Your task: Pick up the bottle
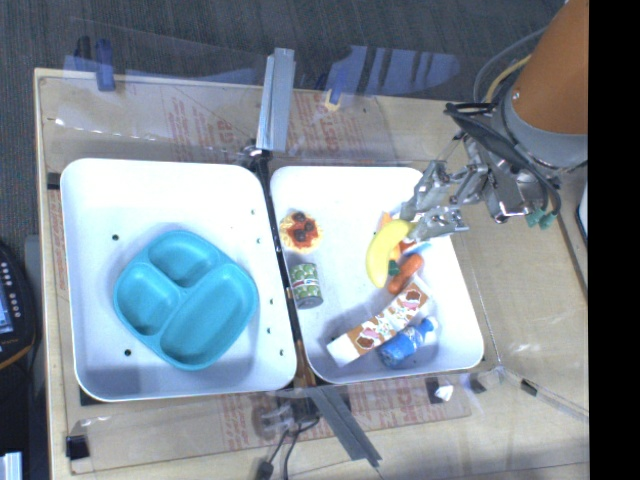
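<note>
The bottle (407,346) is small and blue, lying on its side at the front right corner of the right bin (340,183). It rests against a long white and red box (380,326). My gripper (428,216) hangs over the bin's right side, above the top end of a yellow banana (382,253) and well behind the bottle. Its fingers stand open with nothing between them.
An orange carrot (405,269) lies beside the banana. A green can (305,283) and a small pizza toy (300,230) sit at the right bin's left side. The left bin (90,198) holds a blue divided plate (185,298).
</note>
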### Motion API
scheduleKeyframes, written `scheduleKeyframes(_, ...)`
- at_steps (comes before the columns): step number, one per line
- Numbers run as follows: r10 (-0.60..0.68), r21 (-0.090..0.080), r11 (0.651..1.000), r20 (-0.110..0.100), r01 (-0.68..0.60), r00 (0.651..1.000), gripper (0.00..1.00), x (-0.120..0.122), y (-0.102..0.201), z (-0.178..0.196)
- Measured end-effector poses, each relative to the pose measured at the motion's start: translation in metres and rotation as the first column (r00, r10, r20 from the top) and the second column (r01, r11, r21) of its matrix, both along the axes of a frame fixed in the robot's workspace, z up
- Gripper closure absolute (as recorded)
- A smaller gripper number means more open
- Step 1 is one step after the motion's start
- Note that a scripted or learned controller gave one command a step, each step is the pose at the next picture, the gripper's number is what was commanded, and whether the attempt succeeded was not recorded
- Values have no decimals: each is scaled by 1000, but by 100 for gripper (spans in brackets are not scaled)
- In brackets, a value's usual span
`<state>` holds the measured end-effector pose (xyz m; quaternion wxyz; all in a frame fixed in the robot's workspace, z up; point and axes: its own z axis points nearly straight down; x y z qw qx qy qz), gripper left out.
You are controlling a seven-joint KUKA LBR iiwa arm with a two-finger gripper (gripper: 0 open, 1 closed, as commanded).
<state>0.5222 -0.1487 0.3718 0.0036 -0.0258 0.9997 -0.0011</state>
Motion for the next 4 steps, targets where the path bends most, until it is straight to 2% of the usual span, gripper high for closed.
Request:
scheduleKeyframes(1,269,5,963,-12,-268,963,100,54,-8,-89)
scheduleKeyframes(2,268,5,963,-11,-268,963,0,54,-8,-88)
scheduleKeyframes(3,274,6,962,-11,-274,962,0,68,16,-283)
scheduleKeyframes(4,278,8,960,-12,-278,960,100,69,18,-275)
